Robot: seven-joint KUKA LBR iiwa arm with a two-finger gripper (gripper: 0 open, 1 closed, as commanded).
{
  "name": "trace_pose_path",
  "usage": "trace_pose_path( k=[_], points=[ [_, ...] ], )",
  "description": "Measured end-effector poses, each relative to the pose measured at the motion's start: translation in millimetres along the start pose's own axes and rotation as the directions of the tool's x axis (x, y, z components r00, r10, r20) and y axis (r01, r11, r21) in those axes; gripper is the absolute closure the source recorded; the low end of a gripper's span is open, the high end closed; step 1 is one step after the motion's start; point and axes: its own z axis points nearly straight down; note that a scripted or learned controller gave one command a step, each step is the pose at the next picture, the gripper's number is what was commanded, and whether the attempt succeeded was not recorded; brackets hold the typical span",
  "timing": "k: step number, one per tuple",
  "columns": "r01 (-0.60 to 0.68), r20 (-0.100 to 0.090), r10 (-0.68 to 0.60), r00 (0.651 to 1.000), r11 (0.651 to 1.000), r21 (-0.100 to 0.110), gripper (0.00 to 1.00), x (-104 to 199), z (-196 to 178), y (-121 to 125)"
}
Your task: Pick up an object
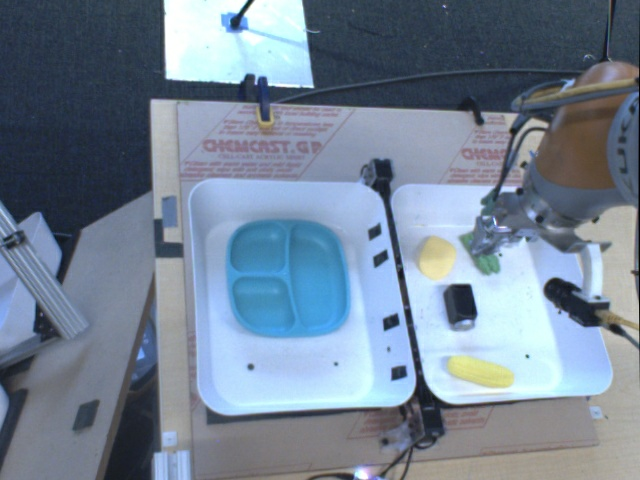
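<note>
- The bench (330, 133) carries two shallow white bins side by side, with red lettering printed across its bare top.
- The left bin (215, 368) holds a blue divided plate (288, 276), which lies flat near the bin's middle.
- The right bin (575, 353) holds four small things and the arm's working end.
- The arm (590, 138) reaches in from the right, its orange band above the wrist hanging over the right bin's far corner.
- The gripper (487, 238) sits low in the far part of the right bin, right over a green thing (487, 261); I cannot tell how wide it stands or whether it has hold of anything.
- A pale yellow lump (436, 256) lies just left of the green thing, near the divider between the bins.
- A yellow corn cob (480, 371) lies along the near side of the right bin.
- A small black block (460, 305) rests between the lump and the cob.
</note>
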Motion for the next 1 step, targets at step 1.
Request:
trace_pose_path(
  k=[1],
  points=[
    [0.000,0.000,0.000,1.000,1.000,0.001,1.00,-3.6,-44.0,2.2]
  ],
)
